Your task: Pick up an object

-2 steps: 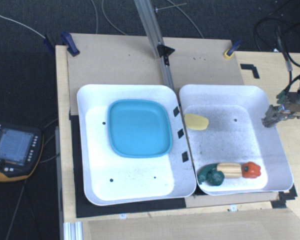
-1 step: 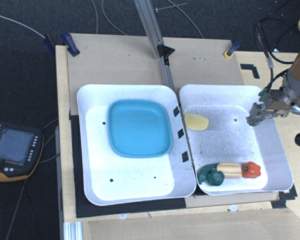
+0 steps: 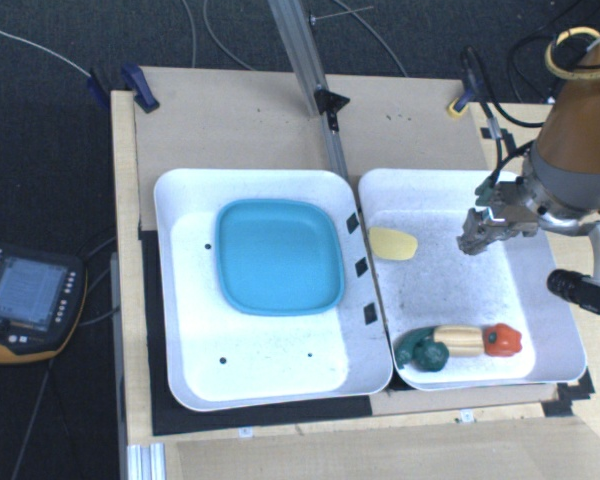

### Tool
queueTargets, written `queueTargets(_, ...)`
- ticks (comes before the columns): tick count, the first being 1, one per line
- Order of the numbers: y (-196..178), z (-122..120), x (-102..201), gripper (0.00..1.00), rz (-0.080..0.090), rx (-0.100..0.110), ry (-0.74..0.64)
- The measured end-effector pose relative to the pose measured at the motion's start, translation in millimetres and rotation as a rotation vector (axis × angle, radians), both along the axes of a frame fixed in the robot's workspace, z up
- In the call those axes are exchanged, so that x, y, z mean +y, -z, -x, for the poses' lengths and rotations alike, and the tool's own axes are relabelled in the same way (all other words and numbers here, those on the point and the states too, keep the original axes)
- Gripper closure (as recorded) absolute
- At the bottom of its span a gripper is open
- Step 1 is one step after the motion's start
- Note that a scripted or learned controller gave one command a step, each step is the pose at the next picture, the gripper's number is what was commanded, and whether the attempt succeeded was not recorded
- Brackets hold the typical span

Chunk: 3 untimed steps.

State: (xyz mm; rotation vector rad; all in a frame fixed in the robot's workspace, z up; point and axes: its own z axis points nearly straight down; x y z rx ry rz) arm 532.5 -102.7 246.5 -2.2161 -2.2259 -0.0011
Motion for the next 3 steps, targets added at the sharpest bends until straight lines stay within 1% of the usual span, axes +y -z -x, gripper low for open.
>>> queueTargets(1, -7, -6, 56, 1.0, 0.0, -0.001, -0.001)
queueTargets(2, 7, -22, 106, 1.0, 0.0, 0.001, 0.0)
queueTargets(3, -2, -29, 156, 1.0, 0.0, -0.001, 0.0)
